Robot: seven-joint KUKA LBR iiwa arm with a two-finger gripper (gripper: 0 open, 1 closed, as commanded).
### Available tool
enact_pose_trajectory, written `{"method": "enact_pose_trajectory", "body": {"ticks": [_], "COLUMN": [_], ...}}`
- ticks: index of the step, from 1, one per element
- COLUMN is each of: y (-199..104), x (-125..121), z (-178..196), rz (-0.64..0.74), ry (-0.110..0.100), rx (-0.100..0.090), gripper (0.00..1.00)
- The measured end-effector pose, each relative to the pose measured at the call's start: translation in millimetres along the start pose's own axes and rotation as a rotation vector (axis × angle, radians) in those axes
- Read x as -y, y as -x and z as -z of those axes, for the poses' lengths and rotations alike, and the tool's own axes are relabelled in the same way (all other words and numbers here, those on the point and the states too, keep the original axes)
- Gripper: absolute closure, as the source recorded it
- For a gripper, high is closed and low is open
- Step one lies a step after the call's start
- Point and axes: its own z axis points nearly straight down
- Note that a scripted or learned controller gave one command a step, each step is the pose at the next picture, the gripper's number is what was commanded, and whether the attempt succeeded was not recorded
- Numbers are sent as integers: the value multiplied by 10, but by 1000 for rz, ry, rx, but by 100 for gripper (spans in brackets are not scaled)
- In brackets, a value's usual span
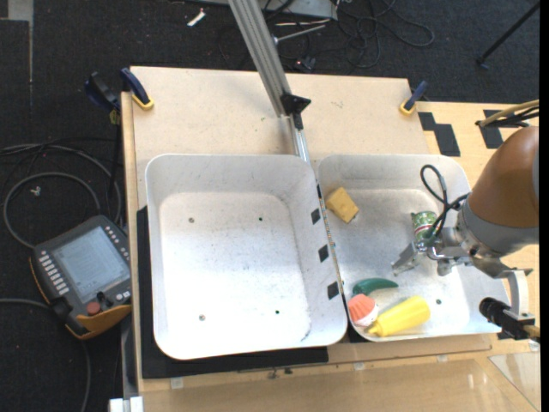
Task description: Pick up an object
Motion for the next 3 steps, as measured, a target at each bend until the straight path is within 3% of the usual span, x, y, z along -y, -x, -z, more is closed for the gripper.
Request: {"method": "enact_pose_trajectory", "body": {"ticks": [1, 2, 3], "y": [-2, -5, -26], "x": [-7, -16, -30], "z": [-399, -281, 349], "rz": [0, 1, 5], "ry": [7, 10, 13], "rx": [2, 2, 4], "gripper": [0, 100, 100]}}
